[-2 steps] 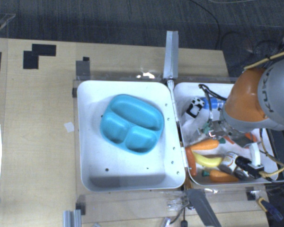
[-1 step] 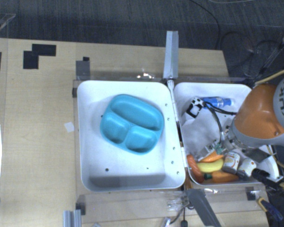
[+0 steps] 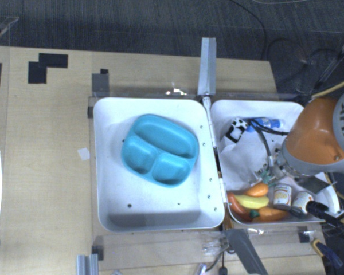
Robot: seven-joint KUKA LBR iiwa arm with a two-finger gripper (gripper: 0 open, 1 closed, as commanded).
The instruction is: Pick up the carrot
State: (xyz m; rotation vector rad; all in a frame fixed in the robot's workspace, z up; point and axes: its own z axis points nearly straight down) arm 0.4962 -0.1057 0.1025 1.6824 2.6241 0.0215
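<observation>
The carrot looks like the long orange piece lying along the front wall of the right bin, below a yellow banana. A second, shorter orange piece lies just above the banana, and I cannot tell which of the two is the carrot. My gripper hangs low over the bin's front half, right above that shorter orange piece. The grey wrist and orange band hide the bin's right side.
A blue divided plate sits in the left bin. In the right bin, a red item lies by the banana. Two small white containers stand near the carrot, and a black-and-white object with a blue one lies at the back.
</observation>
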